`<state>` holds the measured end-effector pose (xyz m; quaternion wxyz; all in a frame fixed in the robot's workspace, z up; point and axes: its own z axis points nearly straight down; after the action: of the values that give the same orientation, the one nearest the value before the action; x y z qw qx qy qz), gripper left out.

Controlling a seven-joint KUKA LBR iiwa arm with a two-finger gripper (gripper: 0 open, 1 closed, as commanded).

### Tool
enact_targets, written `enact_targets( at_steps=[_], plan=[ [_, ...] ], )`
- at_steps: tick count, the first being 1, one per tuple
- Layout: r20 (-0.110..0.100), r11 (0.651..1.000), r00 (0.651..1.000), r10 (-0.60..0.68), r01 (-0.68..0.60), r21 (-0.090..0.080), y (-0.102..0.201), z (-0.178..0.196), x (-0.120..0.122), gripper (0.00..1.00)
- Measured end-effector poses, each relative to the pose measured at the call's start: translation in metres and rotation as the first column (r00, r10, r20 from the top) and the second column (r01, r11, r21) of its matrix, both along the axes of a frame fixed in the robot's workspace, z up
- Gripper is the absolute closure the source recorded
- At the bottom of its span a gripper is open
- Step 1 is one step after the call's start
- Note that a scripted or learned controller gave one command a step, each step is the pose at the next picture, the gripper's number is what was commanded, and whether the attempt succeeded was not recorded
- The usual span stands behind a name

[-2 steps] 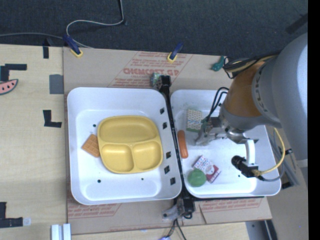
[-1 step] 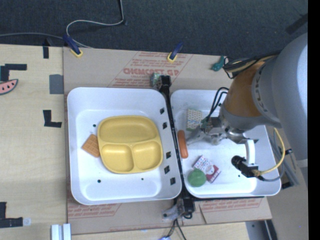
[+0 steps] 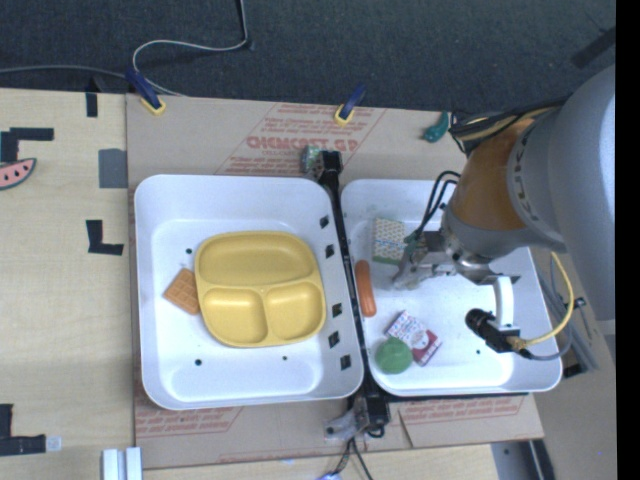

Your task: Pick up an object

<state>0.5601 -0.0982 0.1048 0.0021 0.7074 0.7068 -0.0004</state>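
Risky: I have the gripper low in the right bin, finger state unreadable.
Nearest that gripper sit the checkered packet and hot dog; I fear nudging either aside.

A yellow divided plate lies in the left bin; the arm reaches over the right bin.

Brown cardboard sheet under two white bins; yellow clips at 12 o'clock edge; black cable at 11 on dark carpet.
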Motion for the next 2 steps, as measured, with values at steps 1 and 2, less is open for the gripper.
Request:
enact_targets(
  at_steps=[1, 2],
  plan=[
    [0.0, 1.0, 1.0, 0.0, 0.0, 0.0, 0.0, 0.0, 0.0, 0.0],
    [0.005, 1.0, 1.0, -0.001, 0.001, -0.002, 0.001, -0.018, -0.034, 0.0]
  ],
)
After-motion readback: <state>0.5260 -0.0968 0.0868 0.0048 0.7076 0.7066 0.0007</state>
